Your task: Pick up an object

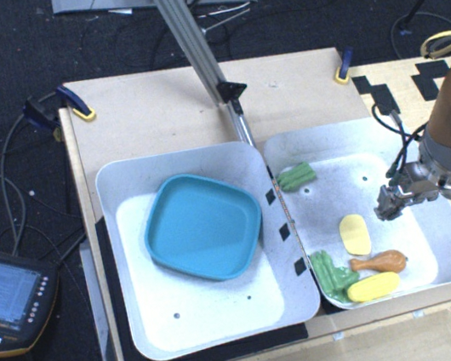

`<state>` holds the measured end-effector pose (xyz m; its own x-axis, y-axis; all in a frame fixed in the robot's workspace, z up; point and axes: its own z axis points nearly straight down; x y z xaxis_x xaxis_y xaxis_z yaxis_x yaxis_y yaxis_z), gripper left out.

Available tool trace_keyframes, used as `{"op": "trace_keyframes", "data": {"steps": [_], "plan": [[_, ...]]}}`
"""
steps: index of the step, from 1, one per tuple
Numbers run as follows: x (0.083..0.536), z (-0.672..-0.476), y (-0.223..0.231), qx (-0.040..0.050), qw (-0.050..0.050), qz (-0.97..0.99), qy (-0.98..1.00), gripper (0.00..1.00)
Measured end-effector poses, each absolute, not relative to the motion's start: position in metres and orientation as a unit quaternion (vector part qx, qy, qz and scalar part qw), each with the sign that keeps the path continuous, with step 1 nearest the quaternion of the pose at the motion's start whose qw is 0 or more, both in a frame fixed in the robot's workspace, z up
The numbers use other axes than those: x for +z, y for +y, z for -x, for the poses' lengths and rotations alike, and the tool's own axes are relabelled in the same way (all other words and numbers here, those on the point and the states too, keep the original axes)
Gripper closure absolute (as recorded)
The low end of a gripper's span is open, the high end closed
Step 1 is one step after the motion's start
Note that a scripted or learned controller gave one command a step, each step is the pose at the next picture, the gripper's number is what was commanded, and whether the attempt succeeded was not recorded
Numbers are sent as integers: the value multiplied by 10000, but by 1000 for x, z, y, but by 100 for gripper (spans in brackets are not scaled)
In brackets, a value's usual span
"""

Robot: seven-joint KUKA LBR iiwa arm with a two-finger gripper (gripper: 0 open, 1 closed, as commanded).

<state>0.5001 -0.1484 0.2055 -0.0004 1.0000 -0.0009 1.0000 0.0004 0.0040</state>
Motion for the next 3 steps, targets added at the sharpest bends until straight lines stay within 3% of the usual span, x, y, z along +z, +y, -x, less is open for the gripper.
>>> {"op": "trace_keyframes", "data": {"steps": [1,3], "plan": [[265,-495,-145,14,20,-7068,7074,100],[239,-547,-50,-2,-7,-7057,7086,100]]}}
